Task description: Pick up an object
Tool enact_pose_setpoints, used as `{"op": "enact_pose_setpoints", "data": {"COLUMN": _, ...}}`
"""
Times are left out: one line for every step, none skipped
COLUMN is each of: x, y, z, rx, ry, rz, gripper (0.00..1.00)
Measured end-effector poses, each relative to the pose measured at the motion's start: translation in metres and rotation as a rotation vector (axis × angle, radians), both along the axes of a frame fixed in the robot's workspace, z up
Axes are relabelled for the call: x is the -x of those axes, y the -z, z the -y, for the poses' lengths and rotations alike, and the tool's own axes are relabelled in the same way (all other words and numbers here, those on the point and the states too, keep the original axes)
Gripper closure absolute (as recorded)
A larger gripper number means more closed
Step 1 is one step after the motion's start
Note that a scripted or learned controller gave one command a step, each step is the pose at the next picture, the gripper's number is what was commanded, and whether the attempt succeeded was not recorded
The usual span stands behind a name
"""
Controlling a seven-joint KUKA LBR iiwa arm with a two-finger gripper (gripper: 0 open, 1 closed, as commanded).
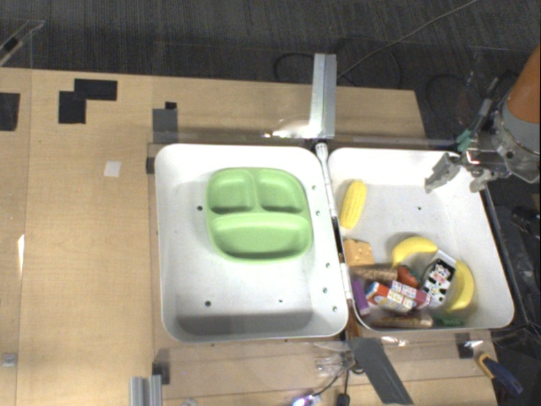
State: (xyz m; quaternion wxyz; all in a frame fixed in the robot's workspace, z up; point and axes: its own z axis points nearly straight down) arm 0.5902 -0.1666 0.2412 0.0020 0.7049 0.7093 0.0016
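My gripper (459,178) hangs over the back right corner of the right bin (397,176), open, with nothing between its fingers. Below it, towards the bin's front, lies a heap of small objects. The heap holds a yellow banana (417,248), a black-and-white box (439,277), a red-and-white box (397,293), a brown stick (378,271) and a tan cracker (358,251). A yellow corn cob (352,204) lies apart by the bin's left wall. The gripper is well to the right of the corn and behind the heap.
The left bin (182,294) holds a green divided plate (258,212) near its back. A metal post (325,91) stands behind the wall between the bins. The arm's orange band (524,100) is at the right edge.
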Motion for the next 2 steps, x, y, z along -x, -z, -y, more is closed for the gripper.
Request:
{"op": "enact_pose_setpoints", "data": {"x": 0.034, "y": 0.147, "z": -0.083, "rx": -0.003, "ry": 0.285, "rz": 0.0, "gripper": 0.0}}
{"op": "enact_pose_setpoints", "data": {"x": 0.096, "y": 0.149, "z": -0.074, "rx": 0.0, "ry": 0.121, "rz": 0.021, "gripper": 0.0}}
